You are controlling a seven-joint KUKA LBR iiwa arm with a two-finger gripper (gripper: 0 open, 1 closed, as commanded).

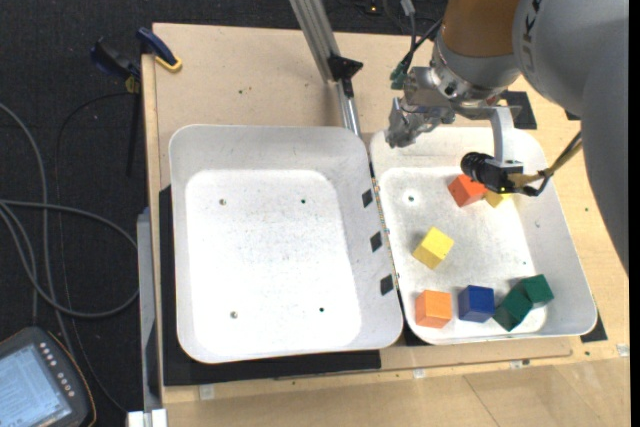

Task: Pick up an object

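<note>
The right bin (560, 245) holds several blocks. A red-orange block (465, 190) lies near its far side with a small yellow piece (494, 200) beside it. A yellow block (434, 247) sits mid-bin. Along the near edge are an orange block (433, 307), a blue block (478, 303) and two dark green blocks (525, 301). My gripper (403, 132) hangs over the far left corner of the right bin, apart from all the blocks and left of the red-orange one. I see nothing carried under it.
The left bin (190, 215) sits beside the right one, with a black divider strip (378, 240) between them. A slanted metal rod (310, 5) crosses the back of the bench. A blue and yellow clamp (150, 50) grips the far left corner.
</note>
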